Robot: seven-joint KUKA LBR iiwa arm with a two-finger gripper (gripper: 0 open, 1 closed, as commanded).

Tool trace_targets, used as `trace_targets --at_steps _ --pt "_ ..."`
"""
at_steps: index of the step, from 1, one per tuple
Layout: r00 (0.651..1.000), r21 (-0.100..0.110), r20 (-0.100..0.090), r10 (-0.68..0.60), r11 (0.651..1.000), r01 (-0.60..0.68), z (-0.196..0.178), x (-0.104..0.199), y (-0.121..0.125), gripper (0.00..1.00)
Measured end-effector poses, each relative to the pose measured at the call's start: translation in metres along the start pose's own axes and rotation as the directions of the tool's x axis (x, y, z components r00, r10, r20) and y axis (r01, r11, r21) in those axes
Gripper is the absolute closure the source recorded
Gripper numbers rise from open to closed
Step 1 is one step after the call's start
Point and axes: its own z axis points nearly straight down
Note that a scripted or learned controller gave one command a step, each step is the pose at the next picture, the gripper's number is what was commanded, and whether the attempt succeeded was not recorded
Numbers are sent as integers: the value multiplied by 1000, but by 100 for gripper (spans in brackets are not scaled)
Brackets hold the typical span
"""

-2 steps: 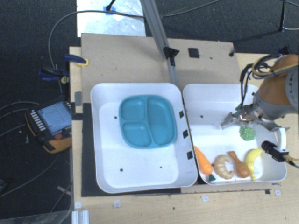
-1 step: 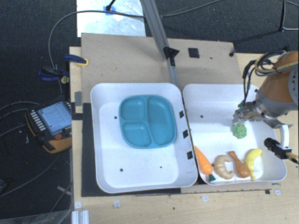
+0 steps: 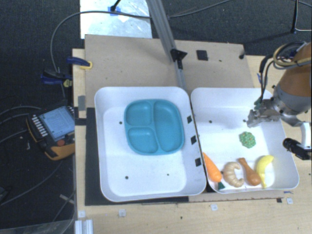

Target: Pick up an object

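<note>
Just beyond our gripper (image 3: 257, 119), whose state we cannot tell, lies a green broccoli piece (image 3: 247, 140) mid right bin (image 3: 214, 101); probably light, bumpy, best pinched across.

a small knobbly green ball (image 3: 247, 140) lies mid right bin. an orange carrot (image 3: 211, 166), tan shrimp (image 3: 233, 174), brown drumstick (image 3: 249, 172) and yellow banana (image 3: 263, 168) line its near edge.

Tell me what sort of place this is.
Probably a robotics lab test bench: a grey robot arm with a two-finger gripper reaches over two shallow white bins, one holding toy plastic food like an orange carrot, with loose black cables on the dark floor.
</note>
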Motion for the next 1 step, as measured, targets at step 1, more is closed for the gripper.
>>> trace_targets --at_steps 1 --pt "1000 -3 1 -1 1000 1 -55 3 -8 100"
